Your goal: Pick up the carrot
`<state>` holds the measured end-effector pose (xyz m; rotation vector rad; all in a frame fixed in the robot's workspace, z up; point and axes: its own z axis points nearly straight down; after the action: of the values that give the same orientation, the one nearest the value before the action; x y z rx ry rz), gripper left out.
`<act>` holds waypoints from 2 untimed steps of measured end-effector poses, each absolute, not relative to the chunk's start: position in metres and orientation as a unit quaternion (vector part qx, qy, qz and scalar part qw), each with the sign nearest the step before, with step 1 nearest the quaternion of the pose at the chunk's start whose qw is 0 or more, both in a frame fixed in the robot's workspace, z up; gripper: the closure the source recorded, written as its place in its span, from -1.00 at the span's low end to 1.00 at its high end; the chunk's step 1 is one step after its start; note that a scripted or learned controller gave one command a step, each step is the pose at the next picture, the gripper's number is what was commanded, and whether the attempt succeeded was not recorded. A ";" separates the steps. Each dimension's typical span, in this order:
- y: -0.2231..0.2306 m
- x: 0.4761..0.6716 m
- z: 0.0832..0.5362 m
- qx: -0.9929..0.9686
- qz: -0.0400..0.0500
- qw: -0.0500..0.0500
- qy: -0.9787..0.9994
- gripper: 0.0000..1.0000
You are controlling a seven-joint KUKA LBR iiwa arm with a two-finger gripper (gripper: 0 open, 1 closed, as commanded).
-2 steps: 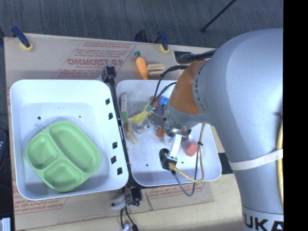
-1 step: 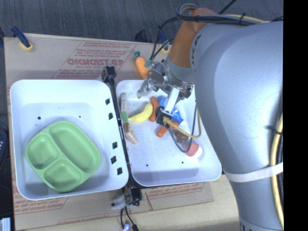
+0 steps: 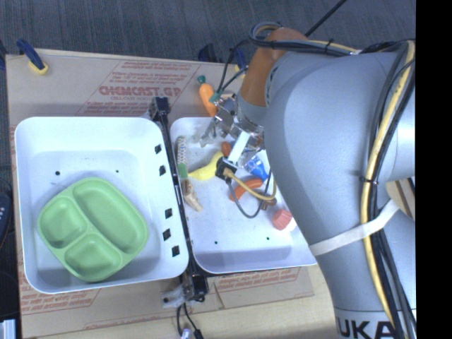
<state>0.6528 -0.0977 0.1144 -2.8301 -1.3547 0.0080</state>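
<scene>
Camera view: we see the claw (image 3: 224,124) low over the right bin (image 3: 233,249); we cannot tell its opening. The carrot (image 3: 207,97) lies at the bin's far rim, just beside the claw.

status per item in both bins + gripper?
Green three-compartment plastic plate: flat in the left white bin, nothing on it.
Orange carrot with green top: lying on the right white bin's far rim, ungrasped.
Yellow banana-like toy: lying in right bin.
Orange-red round toy: resting beside the arm.
Gripper: low over right bin's clutter, near the carrot.
</scene>
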 end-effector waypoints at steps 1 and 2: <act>-0.096 0.655 0.110 -0.945 0.002 0.002 -0.328 -1.00; -0.094 0.655 0.120 -0.943 0.004 0.004 -0.332 1.00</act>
<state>0.6548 -0.0940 0.1202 -2.9566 -1.0401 0.0116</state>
